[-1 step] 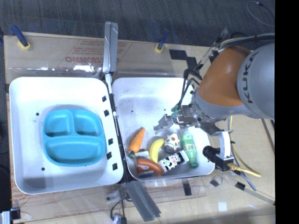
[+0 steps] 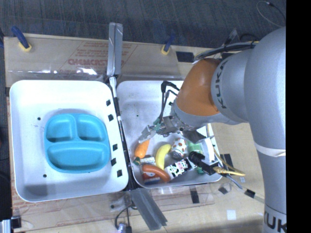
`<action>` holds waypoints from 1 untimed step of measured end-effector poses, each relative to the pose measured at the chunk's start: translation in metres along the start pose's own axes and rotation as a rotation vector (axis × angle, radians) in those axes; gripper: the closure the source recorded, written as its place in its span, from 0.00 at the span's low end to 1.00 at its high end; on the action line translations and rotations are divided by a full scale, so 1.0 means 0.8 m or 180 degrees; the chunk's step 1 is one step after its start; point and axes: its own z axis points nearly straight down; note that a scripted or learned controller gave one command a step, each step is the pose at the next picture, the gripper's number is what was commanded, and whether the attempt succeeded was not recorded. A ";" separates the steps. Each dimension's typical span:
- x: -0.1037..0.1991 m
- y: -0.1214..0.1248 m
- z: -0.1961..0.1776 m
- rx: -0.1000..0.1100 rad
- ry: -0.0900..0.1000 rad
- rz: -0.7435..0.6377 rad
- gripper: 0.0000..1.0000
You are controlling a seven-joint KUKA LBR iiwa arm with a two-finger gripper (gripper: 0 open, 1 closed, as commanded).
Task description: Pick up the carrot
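This is a robotics lab test bench, not a home or a kitchen. A large grey industrial arm (image 2: 252, 81) marked KUKA, with an orange band (image 2: 197, 89), reaches over a bench (image 2: 58, 52) covered in brown cardboard under clear plastic sheeting held by blue clamps (image 2: 20, 38). Two shallow white bins (image 2: 19, 130) sit side by side, parted by a metal divider (image 2: 114, 47). Black tape marks dot the bin rims, loose cables (image 2: 272, 6) trail nearby, and dark carpet (image 2: 146, 4) lies beyond. Toy food (image 2: 163, 155) and a blue sectioned tray (image 2: 76, 141) serve as test pieces.
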 end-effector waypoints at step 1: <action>-0.003 -0.003 0.048 -0.0007 -0.0002 -0.0184 0.00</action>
